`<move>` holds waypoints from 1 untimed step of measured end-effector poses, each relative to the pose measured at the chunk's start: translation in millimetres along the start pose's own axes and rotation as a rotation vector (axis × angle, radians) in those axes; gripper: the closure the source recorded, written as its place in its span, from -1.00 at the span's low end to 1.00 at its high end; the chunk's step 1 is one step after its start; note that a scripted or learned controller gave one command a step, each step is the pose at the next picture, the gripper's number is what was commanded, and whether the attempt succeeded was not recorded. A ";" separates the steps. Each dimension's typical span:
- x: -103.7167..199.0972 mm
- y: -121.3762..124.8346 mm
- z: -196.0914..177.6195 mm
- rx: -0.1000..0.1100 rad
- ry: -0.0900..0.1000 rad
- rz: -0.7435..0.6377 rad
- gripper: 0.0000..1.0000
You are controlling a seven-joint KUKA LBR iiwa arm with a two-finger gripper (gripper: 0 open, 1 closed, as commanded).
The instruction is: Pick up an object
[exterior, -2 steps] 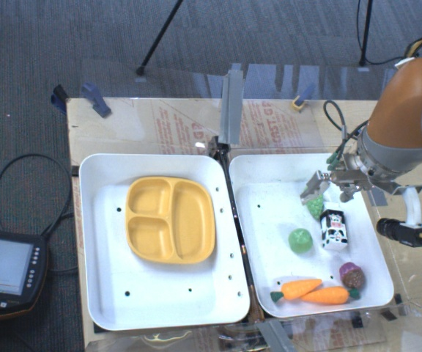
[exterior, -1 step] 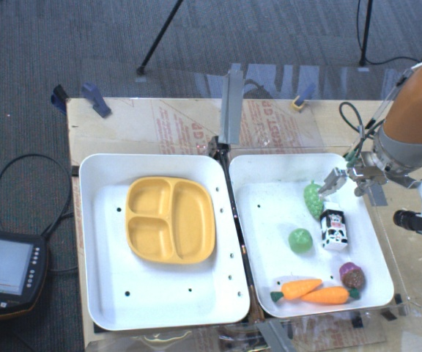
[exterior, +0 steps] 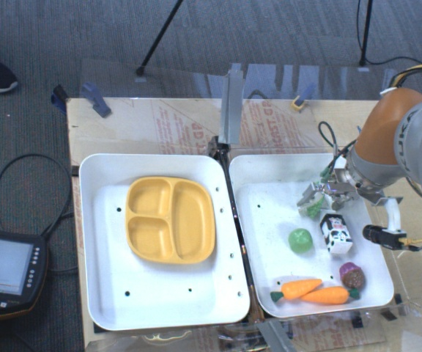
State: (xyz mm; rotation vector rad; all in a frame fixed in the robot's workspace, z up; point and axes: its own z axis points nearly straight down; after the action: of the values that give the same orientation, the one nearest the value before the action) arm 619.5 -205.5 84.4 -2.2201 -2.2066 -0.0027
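Observation:
My gripper (exterior: pixel 319 196) hangs low over the upper middle of the right bin (exterior: pixel 258 169). A small green thing (exterior: pixel 313 210) shows right at its tip, partly hidden by it, and I cannot tell whether it is held. Just below sit a green ball (exterior: pixel 300 240) and a black-and-white milk carton (exterior: pixel 335 234). Along the bin's front edge lie two orange carrots (exterior: pixel 299 288) (exterior: pixel 330 295) and a purple piece (exterior: pixel 352 276).
The left bin (exterior: pixel 101 196) holds a yellow divided plate (exterior: pixel 171 219). The arm's orange band (exterior: pixel 385 127) rises over the right bin's far right corner. A metal post (exterior: pixel 231 108) stands behind the gap between the bins.

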 end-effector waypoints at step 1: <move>-1.7 1.7 -13.7 -0.006 -0.005 -0.001 1.00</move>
State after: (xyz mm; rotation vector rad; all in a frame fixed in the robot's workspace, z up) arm 621.4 -207.3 98.0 -2.2240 -2.2130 -0.0039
